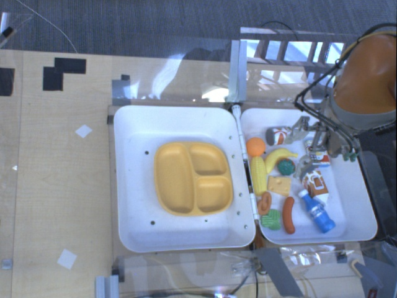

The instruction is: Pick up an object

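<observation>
Looking down from the one camera view, the gripper [308, 151] hangs low over the right bin [356, 225], near its back half, with the grey-and-orange arm [366, 73] coming in from the right. Whether the fingers are spread or pressed together is honestly impossible to tell from here, too much metal and cable clutter, and nothing shows pinched between them. The pile of toy food sits in the right bin: an orange [255, 146], a banana [277, 158], a corn cob [258, 176], a green ball-ish thing [286, 166], a cheese block [280, 185], a sausage [289, 215], a blue bottle [317, 212], a small carton [316, 183] and a can [278, 134] at the back. The left bin [133, 166] carries a yellow divided tray [192, 177]. So this reads as the approach step, nothing lifted yet. The carton and can are closest to the gripper; the next move probably calls for lining up on one item and dropping straight down without nudging its neighbours.
</observation>
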Motion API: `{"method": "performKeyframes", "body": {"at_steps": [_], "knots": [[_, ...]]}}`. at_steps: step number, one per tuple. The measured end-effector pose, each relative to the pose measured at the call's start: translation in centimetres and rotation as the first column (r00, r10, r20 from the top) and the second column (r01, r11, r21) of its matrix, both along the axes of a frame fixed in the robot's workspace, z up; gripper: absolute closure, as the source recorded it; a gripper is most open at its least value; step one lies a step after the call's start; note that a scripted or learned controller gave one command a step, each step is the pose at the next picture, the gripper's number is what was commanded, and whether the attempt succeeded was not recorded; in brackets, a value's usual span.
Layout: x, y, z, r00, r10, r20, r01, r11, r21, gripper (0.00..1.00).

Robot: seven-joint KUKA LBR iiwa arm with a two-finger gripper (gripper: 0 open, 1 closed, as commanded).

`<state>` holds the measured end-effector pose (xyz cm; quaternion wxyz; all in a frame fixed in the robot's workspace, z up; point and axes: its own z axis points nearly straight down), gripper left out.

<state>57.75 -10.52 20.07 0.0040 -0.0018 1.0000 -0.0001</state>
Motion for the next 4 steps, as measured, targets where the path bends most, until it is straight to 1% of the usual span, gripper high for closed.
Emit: {"method": "performKeyframes", "body": {"at_steps": [1, 2, 3, 4], "knots": [[-5.1, -4.6, -8.8, 1.0, -0.03, -0.009, 0.03, 1.0, 0.0, 0.0], [1.6, -1.2, -11.1, 0.933, -0.36, 0.006, 0.36, 0.933, 0.005, 0.0], [6.1, -0.8, -11.6, 0.913, -0.402, -0.066, 0.402, 0.915, -0.024, 0.0], [5.7, -4.5, -7.1, 0.869, -0.494, 0.0, 0.494, 0.869, 0.002, 0.0]]}}
